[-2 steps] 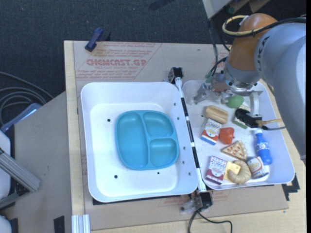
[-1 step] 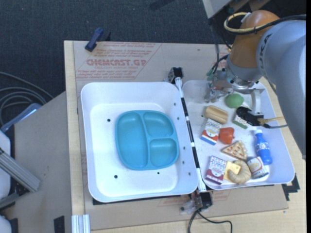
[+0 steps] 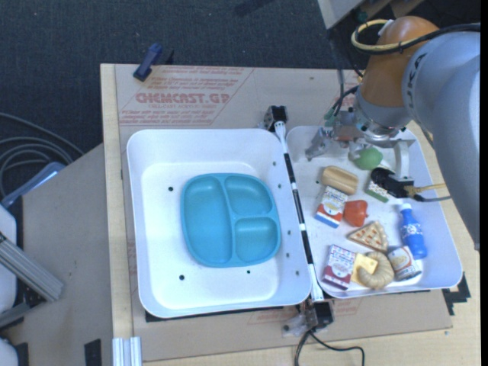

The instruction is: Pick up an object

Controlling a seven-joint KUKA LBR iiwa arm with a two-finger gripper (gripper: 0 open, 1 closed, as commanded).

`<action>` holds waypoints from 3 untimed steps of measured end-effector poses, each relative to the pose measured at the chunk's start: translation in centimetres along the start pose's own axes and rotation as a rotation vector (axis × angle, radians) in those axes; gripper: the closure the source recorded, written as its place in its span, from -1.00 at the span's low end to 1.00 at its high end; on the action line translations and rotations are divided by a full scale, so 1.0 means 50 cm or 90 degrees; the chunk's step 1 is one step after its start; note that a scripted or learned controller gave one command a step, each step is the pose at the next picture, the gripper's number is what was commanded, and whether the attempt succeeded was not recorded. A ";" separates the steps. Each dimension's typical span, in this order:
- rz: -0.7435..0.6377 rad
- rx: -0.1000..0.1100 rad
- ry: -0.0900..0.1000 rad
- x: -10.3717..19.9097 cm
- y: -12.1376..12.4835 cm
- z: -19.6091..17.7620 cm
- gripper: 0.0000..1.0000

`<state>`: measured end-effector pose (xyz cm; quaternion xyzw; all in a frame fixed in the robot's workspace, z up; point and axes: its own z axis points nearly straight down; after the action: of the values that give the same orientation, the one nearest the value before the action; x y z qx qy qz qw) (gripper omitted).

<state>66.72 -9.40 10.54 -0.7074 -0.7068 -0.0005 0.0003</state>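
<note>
Arm: the grey arm with its orange band reached in from the right and stood over the far end of the right bin.
Gripper: the gripper was low above that bin's far end; whether it was spread or closed could not be told from this angle.
Nearest object: a green round item lay just beside the gripper, partly under the wrist; contact could not be confirmed.
Other candidates: a tan roll, a red item, a blue bottle and a waffle wedge lay loose in the same bin.
Left bin: the left bin held a blue divided plate.
Progress: judged early; nothing was seen held or lifted. Closing on an object and raising it remained.
</note>
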 end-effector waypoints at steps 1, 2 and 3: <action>0.000 0.002 0.000 0.004 -0.002 0.042 -1.00; 0.000 0.001 0.000 0.004 -0.001 0.020 1.00; 0.000 0.001 0.000 0.004 -0.001 0.021 -1.00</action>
<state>66.67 -9.19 9.51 -0.7074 -0.7068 0.0001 0.0007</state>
